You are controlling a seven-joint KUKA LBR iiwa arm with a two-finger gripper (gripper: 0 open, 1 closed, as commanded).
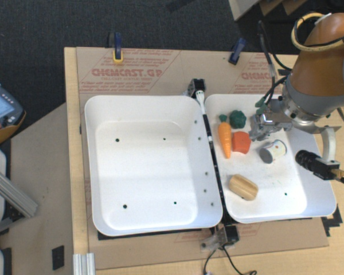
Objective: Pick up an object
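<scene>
Carrot [225, 140], tapered orange, beside red block [241, 142]; gripper [262, 126] state unclear.

A brown board bench top [160, 67], printed with red lettering, carries two shallow white bins side by side, the left bin [103, 171] touching the right bin [315, 202] along a shared inner edge. Taking the left bin as landmark, a blue and yellow clamp [117, 47] grips the bench's far edge beyond that bin's far-left corner, and a blue clamp [237, 51] sits on the same edge farther right. A small black fitting [196, 87] stands at the left bin's far-right corner, and another black fitting [229, 234] at its near-right corner.
</scene>
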